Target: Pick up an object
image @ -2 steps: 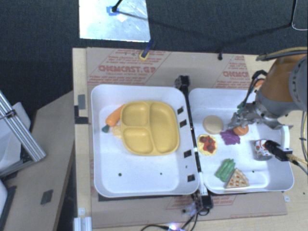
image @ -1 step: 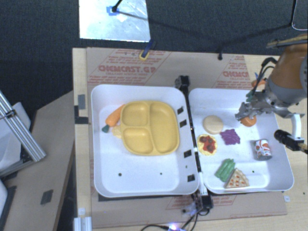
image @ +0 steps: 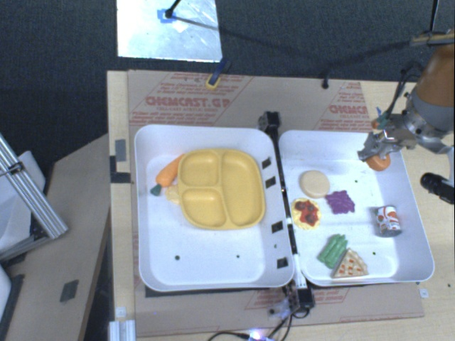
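My gripper (image: 375,150) hangs over the far right corner of the right bin (image: 416,254). A small orange object (image: 381,164) lies right under its tip, partly covered by it; I cannot tell whether they touch. Further in the right bin lie a beige round disc (image: 314,183), a purple bunch of grapes (image: 340,202), a red and yellow food piece (image: 306,214), a small can (image: 387,220), a green vegetable piece (image: 332,250) and a pizza wedge (image: 350,265).
The left bin (image: 153,261) holds a yellow divided plate (image: 215,188), with a carrot (image: 168,170) against the plate's left edge. A black divider (image: 279,190) runs between the bins. A dark part (image: 437,185) juts in at the right, beside the right bin's rim.
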Action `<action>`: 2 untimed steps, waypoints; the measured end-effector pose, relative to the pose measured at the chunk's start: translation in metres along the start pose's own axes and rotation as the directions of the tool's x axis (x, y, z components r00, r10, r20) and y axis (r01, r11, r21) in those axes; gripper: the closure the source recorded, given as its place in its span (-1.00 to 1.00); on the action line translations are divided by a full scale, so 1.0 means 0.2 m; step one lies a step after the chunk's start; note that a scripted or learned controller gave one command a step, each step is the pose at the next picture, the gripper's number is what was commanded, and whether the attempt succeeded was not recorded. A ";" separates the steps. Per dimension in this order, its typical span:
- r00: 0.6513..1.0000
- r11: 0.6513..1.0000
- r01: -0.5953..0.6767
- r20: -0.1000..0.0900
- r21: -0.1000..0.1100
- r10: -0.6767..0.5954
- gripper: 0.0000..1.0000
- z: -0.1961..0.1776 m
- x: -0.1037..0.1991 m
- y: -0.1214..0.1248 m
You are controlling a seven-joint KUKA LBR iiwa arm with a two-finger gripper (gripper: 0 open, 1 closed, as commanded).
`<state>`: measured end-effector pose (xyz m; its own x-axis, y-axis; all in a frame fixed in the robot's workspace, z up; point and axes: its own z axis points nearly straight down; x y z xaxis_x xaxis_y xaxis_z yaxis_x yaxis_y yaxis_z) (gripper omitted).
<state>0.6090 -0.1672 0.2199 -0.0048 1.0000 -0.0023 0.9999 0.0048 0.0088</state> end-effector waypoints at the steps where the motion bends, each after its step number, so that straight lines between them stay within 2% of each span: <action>1: 1.000 1.000 0.000 -0.001 0.005 0.000 1.00 -0.03 0.00 0.01; 2: 1.000 1.000 0.003 -0.004 0.009 -0.003 1.00 0.02 0.25 -0.04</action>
<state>0.6015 -0.1175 0.2152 -0.0078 1.0000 0.0017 1.0000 0.0078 0.0000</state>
